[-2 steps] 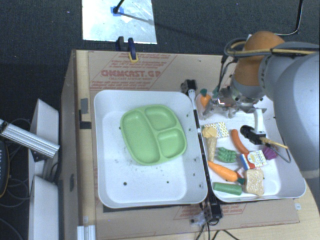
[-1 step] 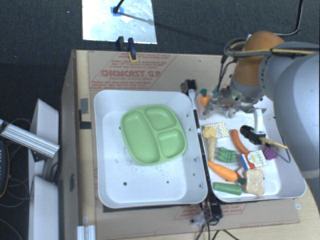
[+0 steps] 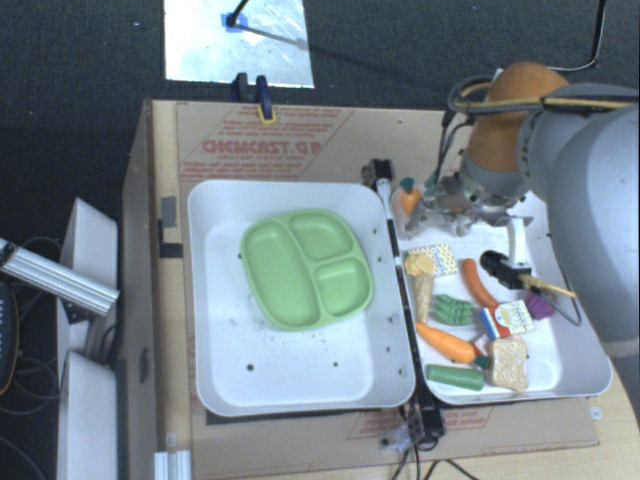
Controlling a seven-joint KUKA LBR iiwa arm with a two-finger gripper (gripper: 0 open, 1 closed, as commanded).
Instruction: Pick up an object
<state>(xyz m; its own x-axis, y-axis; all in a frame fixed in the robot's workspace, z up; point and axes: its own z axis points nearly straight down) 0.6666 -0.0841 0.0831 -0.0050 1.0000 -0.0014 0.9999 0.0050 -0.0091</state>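
My gripper (image 3: 440,215) hangs over the far left corner of the right bin (image 3: 575,368), under the grey wrist with its orange band. A small orange carrot with a green top (image 3: 407,200) lies just left of the gripper, against the bin's left wall. Nearer the front lie a yellow cracker (image 3: 432,261), a tan cone (image 3: 424,294), a green pea pod (image 3: 452,311), an orange sausage (image 3: 478,283), a long carrot (image 3: 447,343), a green cucumber (image 3: 455,376) and a bread slice (image 3: 509,364). I see nothing held in the gripper.
The left bin (image 3: 225,368) holds a light green divided plate (image 3: 305,268). A small red and white carton (image 3: 512,318) and a purple piece (image 3: 541,306) lie at the right bin's right side. The grey arm covers that bin's far right corner.
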